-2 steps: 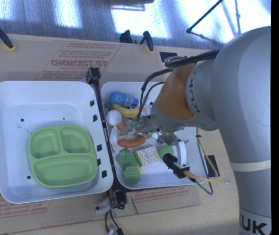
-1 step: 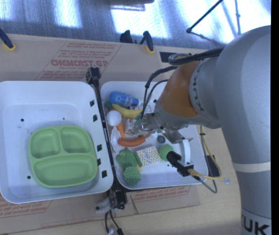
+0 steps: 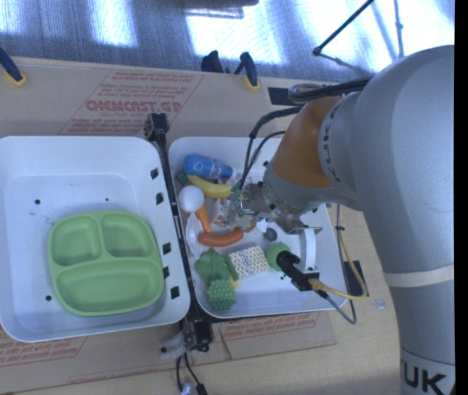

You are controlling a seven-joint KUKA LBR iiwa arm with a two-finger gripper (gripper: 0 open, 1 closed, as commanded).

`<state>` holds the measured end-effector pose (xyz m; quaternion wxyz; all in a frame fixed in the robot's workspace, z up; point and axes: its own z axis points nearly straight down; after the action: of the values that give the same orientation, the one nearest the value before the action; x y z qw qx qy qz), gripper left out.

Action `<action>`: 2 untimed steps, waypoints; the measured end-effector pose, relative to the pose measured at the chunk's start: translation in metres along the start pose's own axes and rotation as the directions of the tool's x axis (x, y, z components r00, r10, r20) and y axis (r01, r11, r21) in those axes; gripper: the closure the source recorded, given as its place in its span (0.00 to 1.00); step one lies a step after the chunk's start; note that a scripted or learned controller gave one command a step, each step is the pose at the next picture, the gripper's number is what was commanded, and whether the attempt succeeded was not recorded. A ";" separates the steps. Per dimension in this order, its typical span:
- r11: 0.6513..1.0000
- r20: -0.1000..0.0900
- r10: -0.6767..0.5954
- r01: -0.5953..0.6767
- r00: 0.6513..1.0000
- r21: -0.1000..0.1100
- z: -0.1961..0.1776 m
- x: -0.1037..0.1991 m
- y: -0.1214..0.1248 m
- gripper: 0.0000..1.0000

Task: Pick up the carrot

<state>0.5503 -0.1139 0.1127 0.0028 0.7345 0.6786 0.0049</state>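
Carrot (image 3: 204, 217) lies in the right bin (image 3: 254, 303), wedged among toy foods (hot dog (image 3: 220, 238) just beside), as the gripper (image 3: 242, 208) hovers close above; its grip cannot be told.

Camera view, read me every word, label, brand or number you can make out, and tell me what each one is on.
"CHEMCAST GP": red print on the brown board under the bins, above the left bin.
Smaller red lines around it on the board: too blurred to read.
"UK": white letters on the arm's base, cut off by the frame edge.
Patterned packet in the right bin: print too small to read.
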 end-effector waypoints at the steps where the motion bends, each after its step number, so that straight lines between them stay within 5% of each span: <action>1: 1.000 0.000 0.000 0.000 1.000 0.001 0.000 0.000 0.000 0.00; 2: 1.000 0.016 -0.016 0.017 1.000 -0.015 0.008 0.016 0.013 0.00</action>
<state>0.5642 -0.0987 0.1050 0.0135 0.7289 0.6845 0.0042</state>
